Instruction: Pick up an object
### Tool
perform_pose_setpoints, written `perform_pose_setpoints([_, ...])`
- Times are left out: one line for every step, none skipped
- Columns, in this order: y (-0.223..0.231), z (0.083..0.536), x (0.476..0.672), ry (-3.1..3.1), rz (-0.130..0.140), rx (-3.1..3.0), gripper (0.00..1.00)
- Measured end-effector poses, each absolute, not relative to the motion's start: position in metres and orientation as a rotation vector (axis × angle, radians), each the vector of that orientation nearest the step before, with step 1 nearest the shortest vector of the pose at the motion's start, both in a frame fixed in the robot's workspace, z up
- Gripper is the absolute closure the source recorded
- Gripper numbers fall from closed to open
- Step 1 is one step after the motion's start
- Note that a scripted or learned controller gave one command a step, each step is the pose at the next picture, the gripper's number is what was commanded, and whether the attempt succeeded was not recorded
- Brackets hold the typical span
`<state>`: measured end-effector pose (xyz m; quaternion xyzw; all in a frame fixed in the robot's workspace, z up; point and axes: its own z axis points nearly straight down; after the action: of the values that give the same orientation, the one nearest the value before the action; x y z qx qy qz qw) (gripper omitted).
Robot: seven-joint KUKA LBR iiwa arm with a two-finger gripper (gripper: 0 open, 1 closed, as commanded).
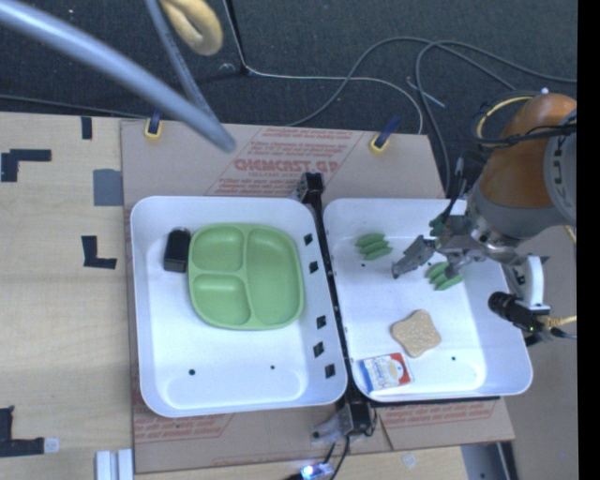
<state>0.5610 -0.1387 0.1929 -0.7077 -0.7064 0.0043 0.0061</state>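
Dark floor (394, 23), trailing cables (375, 70)

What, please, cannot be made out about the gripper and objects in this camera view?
- Gripper: finger state unclear, blurred against the right bin.
- Green item: partly hidden beneath the gripper; contact unclear.
- Small packet: print too small to read.
- Black object: identity unclear, too dark.

Bins (234, 389) glossy white plastic; green plate (246, 277) smooth, matt.

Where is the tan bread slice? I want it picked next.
The tan bread slice lies in the right white bin, toward its front, just above the small red-and-blue packet.
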Motion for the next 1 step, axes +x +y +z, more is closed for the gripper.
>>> perform_pose_setpoints([-0.1384, 0.2, 0.5642, -2.222, 0.001, -2.218, 0.0])
